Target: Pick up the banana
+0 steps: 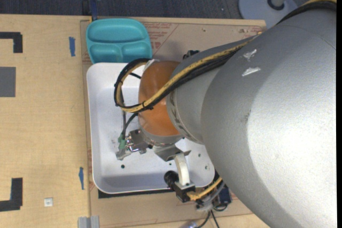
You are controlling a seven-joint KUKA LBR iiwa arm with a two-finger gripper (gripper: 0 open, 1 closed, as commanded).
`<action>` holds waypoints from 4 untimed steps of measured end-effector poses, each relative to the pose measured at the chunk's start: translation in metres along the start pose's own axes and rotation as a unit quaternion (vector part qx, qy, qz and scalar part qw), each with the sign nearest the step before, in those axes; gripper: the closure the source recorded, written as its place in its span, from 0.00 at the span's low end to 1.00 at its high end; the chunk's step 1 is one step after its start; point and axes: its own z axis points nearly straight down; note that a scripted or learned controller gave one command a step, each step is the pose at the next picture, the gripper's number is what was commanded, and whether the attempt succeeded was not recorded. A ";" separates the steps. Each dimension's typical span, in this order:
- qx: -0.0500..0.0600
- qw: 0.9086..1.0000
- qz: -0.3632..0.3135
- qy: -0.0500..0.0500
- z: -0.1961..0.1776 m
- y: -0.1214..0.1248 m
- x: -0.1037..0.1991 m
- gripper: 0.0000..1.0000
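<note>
Over the white bin, the arm reaches down.

The grey arm fills the right and centre of the frame, its orange band over a white bin at centre left. A teal tray sits just above that bin. Black-and-yellow cables loop along the arm.

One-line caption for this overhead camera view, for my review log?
KUKA arm reaches down into the white bin, its gripper low near the bin floor; a teal divided tray sits beyond the bin.
</note>
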 end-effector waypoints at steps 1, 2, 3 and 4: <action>-0.001 0.992 0.124 0.000 -0.022 -0.002 -0.008 0.00; -0.002 0.971 -0.240 0.000 0.034 0.003 0.006 0.00; -0.002 0.971 -0.240 0.000 0.034 0.003 0.006 0.00; -0.002 0.993 -0.115 -0.001 0.001 0.004 0.001 0.00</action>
